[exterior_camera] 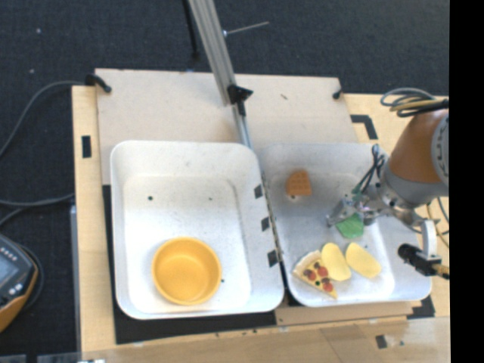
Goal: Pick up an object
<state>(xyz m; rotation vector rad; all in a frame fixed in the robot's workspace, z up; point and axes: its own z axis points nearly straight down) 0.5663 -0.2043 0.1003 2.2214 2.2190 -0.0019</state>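
Landmark: the right bin (302, 161), a shallow white tray; every place below is given from it.
Worktop (91, 203): pale wood board under both bins, with a lighter sheet (166, 104) lying behind the right bin and its neighbour, and dark mat strips showing along the bins' near edges.
Floor (91, 21): dark speckled carpet beyond the worktop, behind and left of the right bin; a grey cable (30, 119) curves across it.
Left bin (136, 165): touching the right bin's left rim, same white, faintly specked.
Yellow bowl (186, 270): in the left bin's near part, upright, well left of the right bin.
Metal rail (215, 44): a slanted aluminium bar coming down from the far side to the right bin's far left corner.
Tool (349, 216): over the right bin's middle right, right above the green object; I cannot tell how it stands.
Green object (350, 227): small, on the right bin's floor, middle right, partly under the tool.
Brown piece (298, 184): on the right bin's floor, left of centre toward the far side.
Pizza slice (315, 273): near front rim of the right bin.
Yellow pieces (362, 261): two, just right of the pizza slice, one touching it.
Arm (416, 157): orange band and grey body over the right bin's right rim.
Device (15, 271): dark with orange trim, on the floor far left of the right bin.
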